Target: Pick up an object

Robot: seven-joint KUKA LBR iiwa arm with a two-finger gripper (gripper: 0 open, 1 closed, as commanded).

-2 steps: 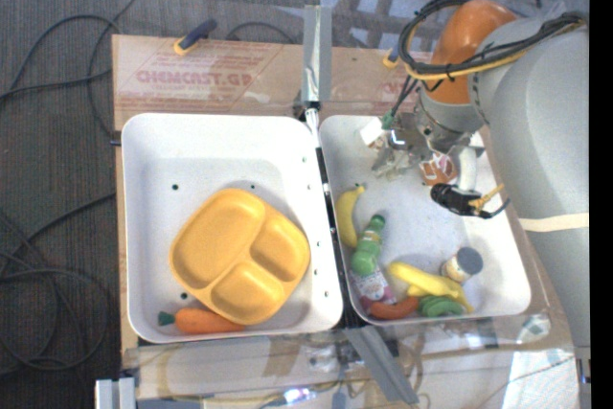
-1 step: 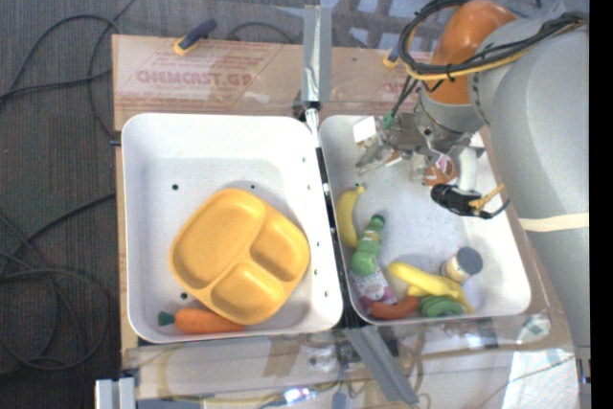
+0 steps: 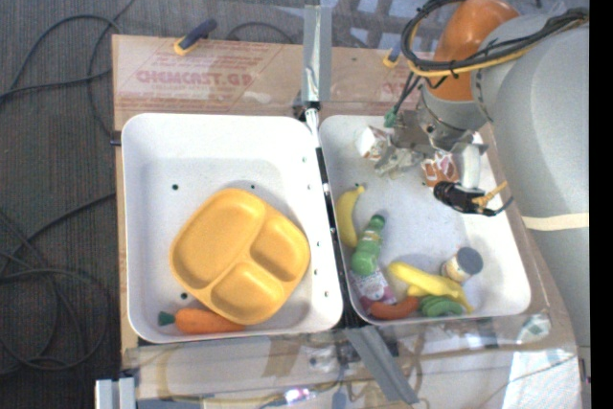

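— What lies in the left bin (image 3: 144,139)?
— A divided tray (image 3: 241,254) at centre; a carrot (image 3: 203,322) before it, at the near wall.
— And the right bin (image 3: 512,297)?
— A banana (image 3: 346,214) at its left wall, a bottle (image 3: 368,249) just right of it; the tool (image 3: 402,153) over the far end.

claw (image 3: 395,156) over right bin's (image 3: 517,249) far corner, yellow tray (image 3: 239,254) in left bin (image 3: 144,168)

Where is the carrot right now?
The carrot lies in the left bin, at its near edge, touching the front of the yellow divided plate.
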